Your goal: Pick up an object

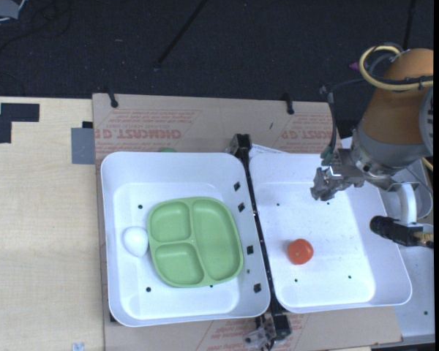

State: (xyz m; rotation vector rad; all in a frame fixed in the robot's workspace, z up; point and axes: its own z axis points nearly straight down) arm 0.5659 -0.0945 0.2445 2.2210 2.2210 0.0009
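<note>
I judged the gripper, its state unclear to me, needed centring above the tomato before descending.

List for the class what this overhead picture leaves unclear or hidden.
- Claw: small and dark in the camera view; open or shut cannot be told.
- Arm: cut off by the right edge.
- Right bin: far right part hidden under the arm.
- White object beside green tray: too small to identify.
</note>
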